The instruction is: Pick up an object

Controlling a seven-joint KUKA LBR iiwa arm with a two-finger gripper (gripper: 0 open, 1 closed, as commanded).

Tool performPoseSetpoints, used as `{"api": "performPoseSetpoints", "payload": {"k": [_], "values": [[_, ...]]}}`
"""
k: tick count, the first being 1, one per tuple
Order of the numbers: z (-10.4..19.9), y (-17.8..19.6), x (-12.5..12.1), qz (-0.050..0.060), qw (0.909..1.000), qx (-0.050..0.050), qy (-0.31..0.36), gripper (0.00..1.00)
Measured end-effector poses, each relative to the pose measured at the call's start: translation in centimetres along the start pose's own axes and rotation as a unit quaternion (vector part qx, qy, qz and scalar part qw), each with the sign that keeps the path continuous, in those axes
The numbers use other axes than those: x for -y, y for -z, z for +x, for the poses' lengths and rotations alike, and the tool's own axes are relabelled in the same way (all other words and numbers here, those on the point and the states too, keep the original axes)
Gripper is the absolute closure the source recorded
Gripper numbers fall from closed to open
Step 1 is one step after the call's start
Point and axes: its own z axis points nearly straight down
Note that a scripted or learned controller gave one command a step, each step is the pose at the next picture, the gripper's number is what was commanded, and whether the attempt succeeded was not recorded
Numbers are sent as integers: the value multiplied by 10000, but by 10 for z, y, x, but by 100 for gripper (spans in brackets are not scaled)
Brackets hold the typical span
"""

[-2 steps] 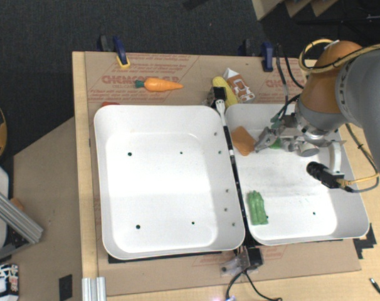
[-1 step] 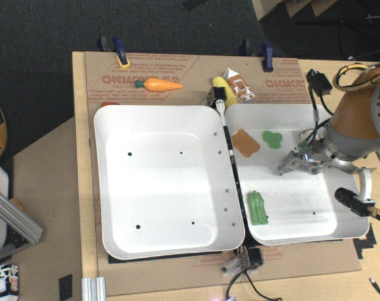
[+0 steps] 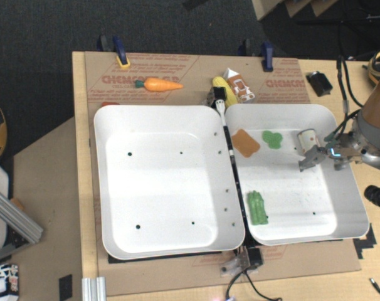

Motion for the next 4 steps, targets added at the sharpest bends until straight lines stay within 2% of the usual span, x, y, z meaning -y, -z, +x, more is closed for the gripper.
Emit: {"api": "performPoseSetpoints", "payload": {"k": [1,2,3,4], "values": [[-38,-95,-13,35,10000,-74,17,0],[-24,-19,37,31,10000,-19,5,0],[-37,-95,10,36,10000,-68,31,0],[-38,-92,47,39,10000,-55,25,0]]}}
